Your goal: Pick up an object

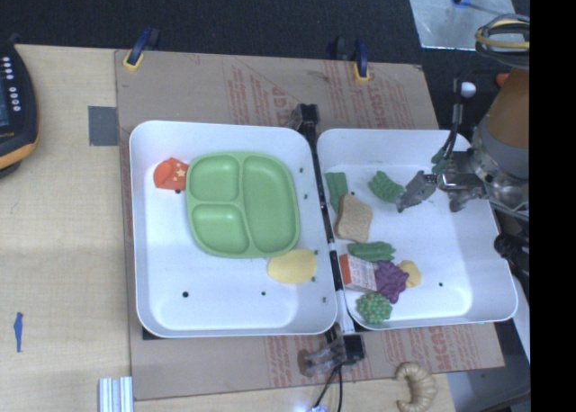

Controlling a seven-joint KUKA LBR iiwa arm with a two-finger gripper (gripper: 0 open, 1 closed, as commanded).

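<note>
My gripper hangs over the upper right part of the right bin, open, with nothing between its fingers. Just to its left lies a dark green leafy piece. Further left are a green strip and a slice of bread. Below them lie a green pod, a red and white packet, purple grapes, a small yellow piece and a green broccoli-like piece.
The left bin holds a green divided plate, a red piece at its upper left and a yellow lemon-like piece below it. Clamps sit along the cardboard's far edge. A tan curled object lies outside the bins.
</note>
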